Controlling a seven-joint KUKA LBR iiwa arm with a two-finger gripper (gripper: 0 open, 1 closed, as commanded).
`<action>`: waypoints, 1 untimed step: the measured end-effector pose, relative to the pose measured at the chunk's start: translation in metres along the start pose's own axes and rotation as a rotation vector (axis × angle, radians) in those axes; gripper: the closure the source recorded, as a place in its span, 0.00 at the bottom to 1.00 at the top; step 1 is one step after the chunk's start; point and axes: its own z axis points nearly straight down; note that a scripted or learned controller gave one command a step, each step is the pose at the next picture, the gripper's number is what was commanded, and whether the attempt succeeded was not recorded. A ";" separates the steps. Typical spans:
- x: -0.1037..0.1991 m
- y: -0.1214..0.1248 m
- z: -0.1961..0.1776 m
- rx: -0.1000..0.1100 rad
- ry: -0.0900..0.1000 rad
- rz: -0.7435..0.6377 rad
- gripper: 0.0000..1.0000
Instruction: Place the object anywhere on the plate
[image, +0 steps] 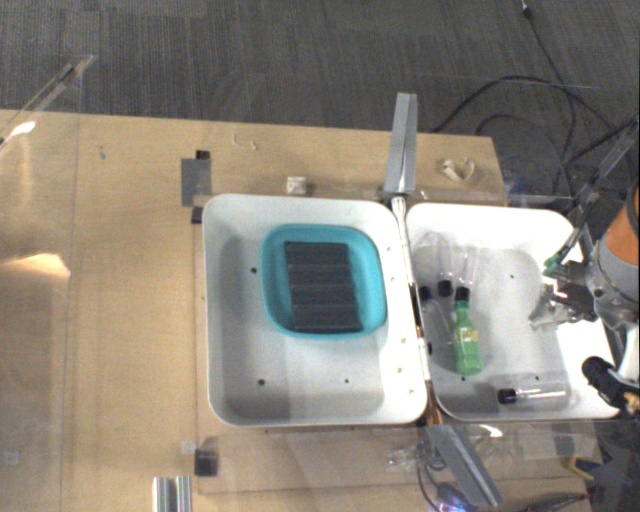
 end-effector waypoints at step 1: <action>0.001 0.002 -0.011 -0.005 0.000 -0.004 1.00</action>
